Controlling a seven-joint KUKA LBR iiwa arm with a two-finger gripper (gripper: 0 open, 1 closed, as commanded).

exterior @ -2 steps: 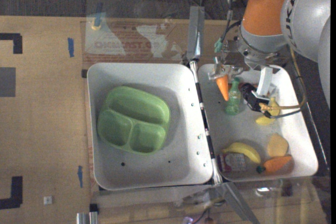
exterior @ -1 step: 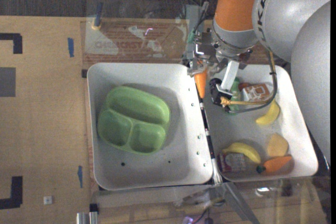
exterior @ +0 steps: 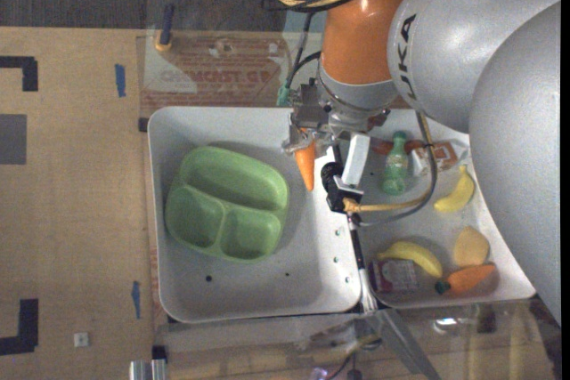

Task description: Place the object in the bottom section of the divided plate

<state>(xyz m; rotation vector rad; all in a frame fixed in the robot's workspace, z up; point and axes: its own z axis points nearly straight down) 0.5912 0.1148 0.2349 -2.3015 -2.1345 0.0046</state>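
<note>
A green divided plate (exterior: 230, 202) lies in the left white bin (exterior: 169, 280). It has one long section along its upper side and two smaller sections along its lower side. My gripper (exterior: 305, 147) hangs over the left bin's right part, just beyond the plate's upper right rim. It is shut on the thick end of an orange carrot (exterior: 306, 170). The carrot points down and is held above the bin floor, beside the plate rather than over it.
The right bin (exterior: 512, 280) holds a green bottle (exterior: 395, 166), two bananas (exterior: 413, 256) (exterior: 458, 191), a yellow fruit piece (exterior: 470, 245), a second carrot (exterior: 468, 278), a red packet (exterior: 397, 275) and a small carton (exterior: 433, 157). The arm covers that bin's upper part.
</note>
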